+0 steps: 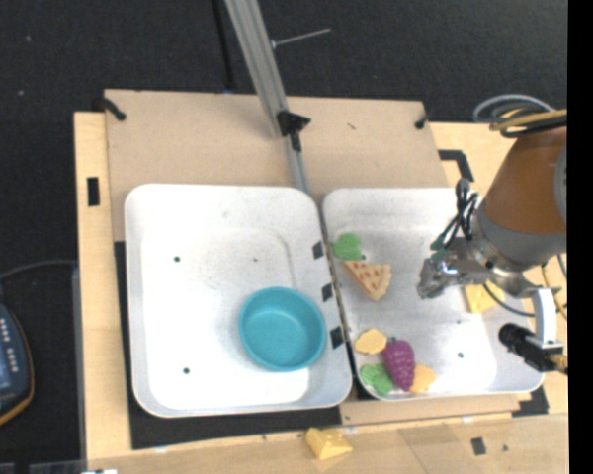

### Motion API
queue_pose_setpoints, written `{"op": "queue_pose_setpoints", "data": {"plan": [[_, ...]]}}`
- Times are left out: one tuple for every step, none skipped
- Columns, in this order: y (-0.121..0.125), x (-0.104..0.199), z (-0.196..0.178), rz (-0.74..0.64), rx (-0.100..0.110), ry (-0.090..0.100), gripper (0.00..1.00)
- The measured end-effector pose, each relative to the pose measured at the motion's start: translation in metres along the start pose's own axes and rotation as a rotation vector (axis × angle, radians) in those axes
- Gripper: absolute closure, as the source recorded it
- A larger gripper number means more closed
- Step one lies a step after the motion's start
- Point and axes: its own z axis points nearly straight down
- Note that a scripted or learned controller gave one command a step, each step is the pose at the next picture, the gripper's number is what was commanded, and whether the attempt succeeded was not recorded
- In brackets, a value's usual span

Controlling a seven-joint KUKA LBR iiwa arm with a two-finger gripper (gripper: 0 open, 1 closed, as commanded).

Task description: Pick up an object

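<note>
My wrist covers a yellow piece (pixel 480 300) in the right bin (pixel 395 210); my gripper (pixel 433 278) hangs near the tan, grid-marked waffle wedge (pixel 369 278). Its grip state I cannot tell.

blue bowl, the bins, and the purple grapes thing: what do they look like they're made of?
Blue bowl: likely moulded plastic, a smooth, even turquoise with a soft sheen.
White bins: probably thin formed plastic, with rounded corners, shallow walls and a scuffed matte surface.
Purple grapes: likely plastic or rubber toy food, with a bumpy shape and a saturated colour. The view is too small to tell hard from soft.
</note>
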Motion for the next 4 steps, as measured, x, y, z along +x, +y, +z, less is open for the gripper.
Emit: {"op": "queue_pose_setpoints", "data": {"plan": [[0.026, 0.048, -0.017, -0.008, -0.005, 0.003, 1.00], [0.052, 0.094, -0.033, -0.008, -0.005, 0.003, 1.00], [0.075, 0.138, -0.025, -0.003, -0.002, 0.001, 1.00], [0.107, 0.177, -0.029, -0.007, -0.005, 0.003, 1.00]]}}
